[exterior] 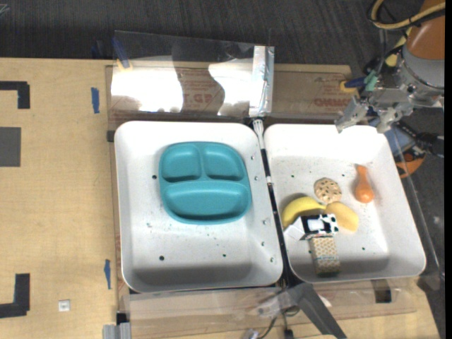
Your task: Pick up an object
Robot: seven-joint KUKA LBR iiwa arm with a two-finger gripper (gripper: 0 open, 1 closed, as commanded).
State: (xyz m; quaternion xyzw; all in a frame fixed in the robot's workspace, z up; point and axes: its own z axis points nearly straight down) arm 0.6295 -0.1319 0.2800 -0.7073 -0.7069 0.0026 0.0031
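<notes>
The right bin (374,256) holds a small pile of toy food. An orange carrot (363,183) lies near its right wall. A round speckled cookie (327,188) sits beside a yellow banana (301,208), with a yellow lemon-like piece (343,216) to the right. A black-and-white block (318,224) and a patterned brown box (324,253) lie in front of them. My gripper (367,116) hangs above the bin's far right corner, apart from all of these things, with its fingers spread and nothing between them.
The left bin (141,253) carries a teal divided plate (204,181). A clear plastic sheet (191,83) stands behind the bins. Cables (395,6) and the arm's orange band (427,41) are at the upper right. A dark strut (318,313) juts out below the bins.
</notes>
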